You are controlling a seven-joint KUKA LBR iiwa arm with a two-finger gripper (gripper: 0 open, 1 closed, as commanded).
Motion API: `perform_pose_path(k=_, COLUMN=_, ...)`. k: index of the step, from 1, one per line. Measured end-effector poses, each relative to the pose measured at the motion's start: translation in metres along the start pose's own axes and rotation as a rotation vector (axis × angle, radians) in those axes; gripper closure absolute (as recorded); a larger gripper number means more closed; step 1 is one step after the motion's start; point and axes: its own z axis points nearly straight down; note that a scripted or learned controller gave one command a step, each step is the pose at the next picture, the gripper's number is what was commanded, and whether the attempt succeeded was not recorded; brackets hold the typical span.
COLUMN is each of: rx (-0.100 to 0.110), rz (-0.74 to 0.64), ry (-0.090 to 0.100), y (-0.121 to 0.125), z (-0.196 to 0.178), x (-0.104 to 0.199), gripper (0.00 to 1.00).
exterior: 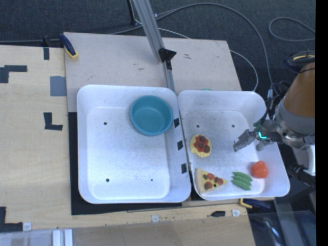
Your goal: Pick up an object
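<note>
Two shallow white plastic bins side by side on the bench: left bin point(102, 94), right bin point(220, 94). In the left bin, toward 12 o'clock and close to the shared wall, a round blue plastic bowl point(151, 115), upright.

Four small toy foods in the right bin. Near its centre, slightly toward 9 o'clock, a round yellow piece with red topping point(200, 144); exact kind hard to make out. At 7 o'clock, a yellow pizza-slice wedge with red dots point(209, 180). At 5 o'clock, a green pea pod point(242, 180), just beside the near rim. At 4 o'clock, a small red-orange rounded piece point(259, 169), blurred, near the pod but not touching.

Reaching in from 3 o'clock, the grey arm with orange band point(302, 94), cut off by the frame edge. Over the right bin's 3 o'clock part, the two-finger gripper point(249, 143), tilted toward the bin's centre, above the red-orange piece and apart from every toy. Spread or pressed together: cannot tell, too dark and small. Nothing seen in its grasp.

Crossing from 12 o'clock down to the bins' junction, a slanted grey metal pole point(148, 19), hiding part of the shared wall's far end.
</note>
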Motion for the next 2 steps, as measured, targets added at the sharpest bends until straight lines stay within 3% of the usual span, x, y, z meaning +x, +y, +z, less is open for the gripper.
perform_pose_path(k=1, rx=0.0, rz=0.0, ry=0.0, y=0.0, z=0.0, x=0.0, gripper=0.0)
perform_pose_path(k=2, rx=0.004, rz=-0.001, ry=0.001, y=-0.004, z=0.049, x=0.01, gripper=0.0)
